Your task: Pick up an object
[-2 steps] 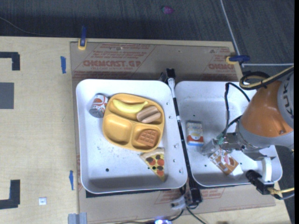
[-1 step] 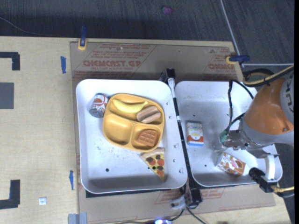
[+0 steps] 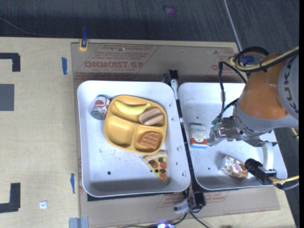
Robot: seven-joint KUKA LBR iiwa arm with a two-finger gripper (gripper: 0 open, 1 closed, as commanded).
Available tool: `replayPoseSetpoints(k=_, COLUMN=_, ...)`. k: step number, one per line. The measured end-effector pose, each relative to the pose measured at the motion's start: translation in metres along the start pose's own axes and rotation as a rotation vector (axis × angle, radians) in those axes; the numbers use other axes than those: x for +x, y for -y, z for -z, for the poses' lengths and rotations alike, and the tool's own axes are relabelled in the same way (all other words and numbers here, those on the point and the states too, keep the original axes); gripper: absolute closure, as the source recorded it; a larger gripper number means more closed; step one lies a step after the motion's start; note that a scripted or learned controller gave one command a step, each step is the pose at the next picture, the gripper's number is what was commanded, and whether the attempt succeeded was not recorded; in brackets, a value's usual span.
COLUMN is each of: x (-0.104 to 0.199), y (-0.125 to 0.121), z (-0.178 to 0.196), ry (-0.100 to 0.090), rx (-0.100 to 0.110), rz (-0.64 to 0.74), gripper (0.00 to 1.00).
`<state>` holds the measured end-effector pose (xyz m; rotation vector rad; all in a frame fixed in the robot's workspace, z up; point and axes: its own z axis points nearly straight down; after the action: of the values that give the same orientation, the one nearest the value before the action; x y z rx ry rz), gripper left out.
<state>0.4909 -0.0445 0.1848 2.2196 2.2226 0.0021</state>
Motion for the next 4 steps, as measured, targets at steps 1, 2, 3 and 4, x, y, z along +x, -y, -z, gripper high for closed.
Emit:
replayPoseSetpoints(k=1, x=0.000, y=0.000, z=0.000, ry=0.000, rx=0.000, rz=-0.001, gripper=0.00)
replayPoseSetpoints(k=2, x=-0.050, y=0.011, z=-0.086, ry=0.001, rx=0.000, rz=-0.001, gripper=0.00)
replayPoseSetpoints(k=3, x=-0.050, y=0.010, z=-0.076, ry=0.002, rx=-0.004, rz=-0.002, gripper=1.00)
replayPoseSetpoints(k=4, x=-0.009, y=0.011, z=0.000, ry=0.000, rx=0.000, rz=0.000, gripper=1.00)
